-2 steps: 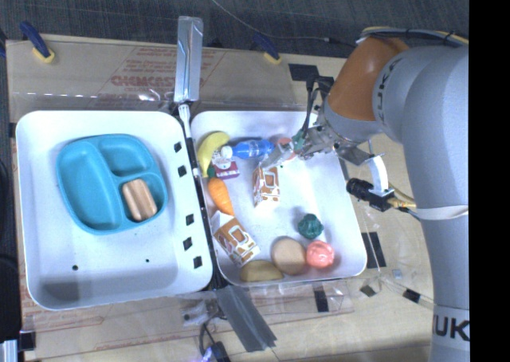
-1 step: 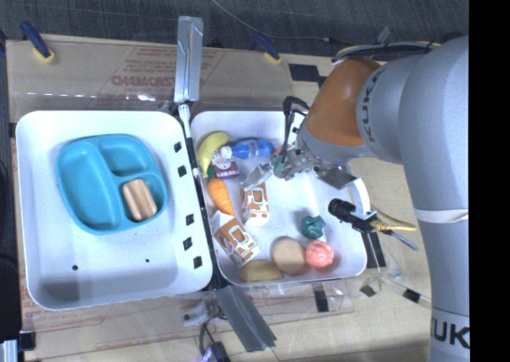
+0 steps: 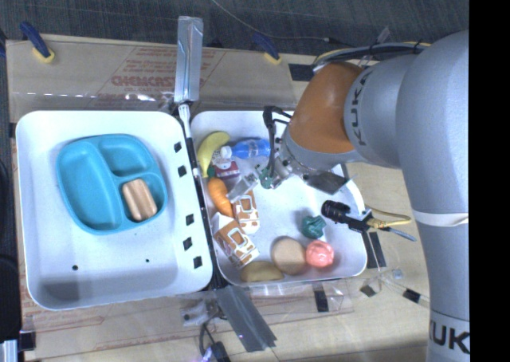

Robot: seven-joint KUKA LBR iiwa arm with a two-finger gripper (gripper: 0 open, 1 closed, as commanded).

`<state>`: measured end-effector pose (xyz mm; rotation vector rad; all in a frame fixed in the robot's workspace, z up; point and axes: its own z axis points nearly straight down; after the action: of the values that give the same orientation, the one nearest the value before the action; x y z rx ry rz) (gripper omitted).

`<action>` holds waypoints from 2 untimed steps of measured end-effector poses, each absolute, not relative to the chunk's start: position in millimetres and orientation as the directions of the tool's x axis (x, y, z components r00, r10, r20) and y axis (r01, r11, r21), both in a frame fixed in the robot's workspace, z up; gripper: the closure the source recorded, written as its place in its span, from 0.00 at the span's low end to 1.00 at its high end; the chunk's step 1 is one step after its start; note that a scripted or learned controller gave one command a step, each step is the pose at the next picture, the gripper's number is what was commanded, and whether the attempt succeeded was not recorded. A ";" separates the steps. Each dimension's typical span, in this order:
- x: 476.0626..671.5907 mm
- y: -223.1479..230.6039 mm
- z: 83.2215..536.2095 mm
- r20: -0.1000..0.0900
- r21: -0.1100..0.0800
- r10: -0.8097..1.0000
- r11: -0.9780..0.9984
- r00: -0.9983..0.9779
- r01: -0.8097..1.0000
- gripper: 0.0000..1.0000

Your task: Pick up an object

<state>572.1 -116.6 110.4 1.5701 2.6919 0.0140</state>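
Several small things crowd the right bin: a banana at its far left corner, a clear bottle with a blue label beside it, an orange carrot along the left wall, two brown-and-white cartons nearer, then a tan potato-like lump, a pink round fruit and a small teal piece toward the near right.

One hand reaches down over the far middle of this bin, just right of the bottle and above a crumpled clear wrapper; whether it is apart or together cannot be told, nor whether it touches anything. The grey arm with its orange band covers the bin's far right.

Left of it, the left bin holds a blue divided plate with a brown sausage-like roll in its near right compartment. Both bins sit on the tabletop.
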 end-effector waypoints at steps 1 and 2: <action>608.8 -106.3 142.8 -0.001 0.000 0.743 0.670 -0.670 0.743 0.00; 566.1 -100.5 107.8 0.000 0.000 0.682 0.731 -0.731 0.682 0.00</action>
<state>566.1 -100.5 107.8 1.1511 2.9226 0.0004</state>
